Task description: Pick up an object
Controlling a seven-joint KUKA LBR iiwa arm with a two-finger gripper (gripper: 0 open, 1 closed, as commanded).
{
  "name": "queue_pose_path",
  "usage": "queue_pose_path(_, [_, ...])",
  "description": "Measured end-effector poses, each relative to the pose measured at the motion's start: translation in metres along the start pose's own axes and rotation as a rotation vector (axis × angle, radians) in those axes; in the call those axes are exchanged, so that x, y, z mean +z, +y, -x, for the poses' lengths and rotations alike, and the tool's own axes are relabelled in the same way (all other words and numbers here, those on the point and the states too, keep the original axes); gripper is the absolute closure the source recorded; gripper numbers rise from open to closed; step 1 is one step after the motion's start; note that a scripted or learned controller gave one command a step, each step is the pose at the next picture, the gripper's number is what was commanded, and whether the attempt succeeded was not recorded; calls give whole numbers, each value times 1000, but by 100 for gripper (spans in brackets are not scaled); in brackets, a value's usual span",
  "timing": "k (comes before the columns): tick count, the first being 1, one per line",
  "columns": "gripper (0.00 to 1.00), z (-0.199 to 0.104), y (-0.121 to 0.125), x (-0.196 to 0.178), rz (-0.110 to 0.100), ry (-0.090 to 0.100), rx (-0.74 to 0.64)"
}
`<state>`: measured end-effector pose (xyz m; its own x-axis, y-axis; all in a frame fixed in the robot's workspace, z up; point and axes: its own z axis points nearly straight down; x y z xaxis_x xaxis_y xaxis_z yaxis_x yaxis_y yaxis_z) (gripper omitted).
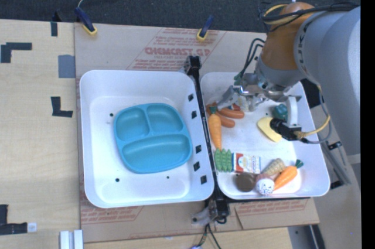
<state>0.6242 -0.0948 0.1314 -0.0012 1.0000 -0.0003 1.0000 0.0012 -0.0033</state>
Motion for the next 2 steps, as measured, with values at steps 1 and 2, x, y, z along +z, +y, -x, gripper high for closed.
queue_pose_path(1, [0,12,14,41,9,-4,0])
queue_pose_path(2, [0,19,4,41,14,-1,-3])
